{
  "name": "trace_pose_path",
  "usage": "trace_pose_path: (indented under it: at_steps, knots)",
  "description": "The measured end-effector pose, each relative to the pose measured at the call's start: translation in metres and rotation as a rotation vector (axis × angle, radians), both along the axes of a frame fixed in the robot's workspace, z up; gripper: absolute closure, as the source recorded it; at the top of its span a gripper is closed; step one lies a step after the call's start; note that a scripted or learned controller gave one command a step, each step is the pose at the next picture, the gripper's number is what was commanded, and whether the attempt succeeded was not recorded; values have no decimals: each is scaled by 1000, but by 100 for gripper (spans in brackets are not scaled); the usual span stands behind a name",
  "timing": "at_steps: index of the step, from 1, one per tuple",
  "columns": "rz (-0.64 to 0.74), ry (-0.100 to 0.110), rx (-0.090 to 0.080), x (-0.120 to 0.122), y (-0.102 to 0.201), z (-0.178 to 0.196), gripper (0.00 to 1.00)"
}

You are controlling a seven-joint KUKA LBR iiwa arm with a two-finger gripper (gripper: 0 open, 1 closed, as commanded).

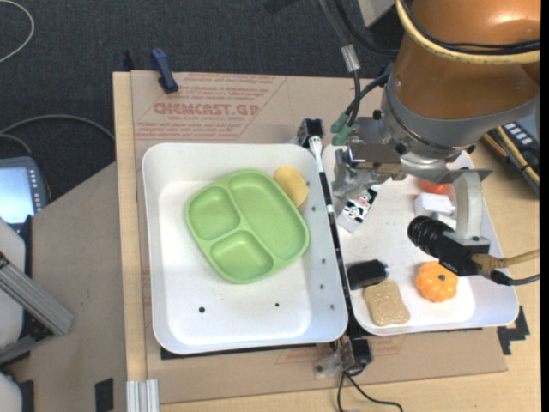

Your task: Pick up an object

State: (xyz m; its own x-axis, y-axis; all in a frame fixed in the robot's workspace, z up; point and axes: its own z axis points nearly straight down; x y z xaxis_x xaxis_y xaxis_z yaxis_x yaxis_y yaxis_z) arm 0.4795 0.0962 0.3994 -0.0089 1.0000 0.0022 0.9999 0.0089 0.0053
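End effector [353, 197], aperture not discernible from above, low over the far-left corner of the right bin [480, 312], apparently above a small white printed object [358, 210]; a sound grasp needs it centred, clear of the bin wall.

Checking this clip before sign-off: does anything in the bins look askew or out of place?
The green tray lies turned at an angle in the left bin, with a yellow object touching its upper right corner. Otherwise nothing looks spilled or damaged.
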Motion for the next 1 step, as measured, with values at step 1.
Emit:
trace_pose_path:
  at_steps: [1]
  knots:
    - [-2, 1, 0, 36, 68, 0, 100]
